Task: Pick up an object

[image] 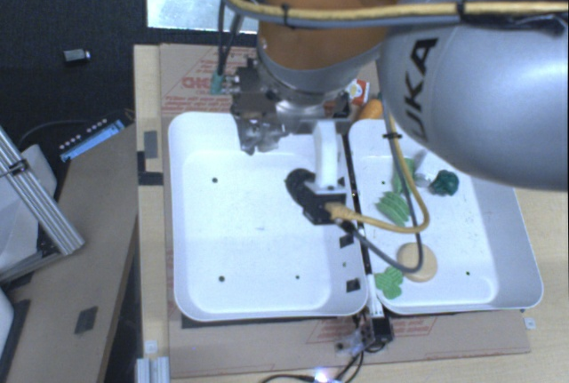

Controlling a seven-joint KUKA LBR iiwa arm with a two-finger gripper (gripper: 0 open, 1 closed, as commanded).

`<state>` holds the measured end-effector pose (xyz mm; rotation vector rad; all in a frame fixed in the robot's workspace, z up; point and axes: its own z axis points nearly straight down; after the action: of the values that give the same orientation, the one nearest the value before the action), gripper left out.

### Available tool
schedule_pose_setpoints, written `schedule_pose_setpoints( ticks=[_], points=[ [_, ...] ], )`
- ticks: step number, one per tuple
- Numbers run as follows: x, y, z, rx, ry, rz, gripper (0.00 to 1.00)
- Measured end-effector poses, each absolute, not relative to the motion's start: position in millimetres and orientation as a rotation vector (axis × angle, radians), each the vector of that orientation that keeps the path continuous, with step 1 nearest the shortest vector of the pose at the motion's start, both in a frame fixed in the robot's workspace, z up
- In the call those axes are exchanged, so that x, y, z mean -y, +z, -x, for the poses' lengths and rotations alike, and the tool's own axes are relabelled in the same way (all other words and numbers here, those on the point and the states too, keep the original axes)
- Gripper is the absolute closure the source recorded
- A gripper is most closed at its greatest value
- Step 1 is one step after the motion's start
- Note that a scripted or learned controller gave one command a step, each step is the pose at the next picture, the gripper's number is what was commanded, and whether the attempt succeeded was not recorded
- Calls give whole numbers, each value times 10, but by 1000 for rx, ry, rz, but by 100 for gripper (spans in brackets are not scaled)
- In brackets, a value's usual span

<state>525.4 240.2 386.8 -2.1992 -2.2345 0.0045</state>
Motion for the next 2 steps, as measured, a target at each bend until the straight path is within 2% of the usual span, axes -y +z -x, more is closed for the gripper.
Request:
schedule_pose_setpoints(
  ticks=[1, 2],
  points=[
    [-2341, 3874, -5731, 2224, -5, 2222, 100],
    [-2338, 4157, -6309, 2224, -10, 2225, 100]
  ],
)
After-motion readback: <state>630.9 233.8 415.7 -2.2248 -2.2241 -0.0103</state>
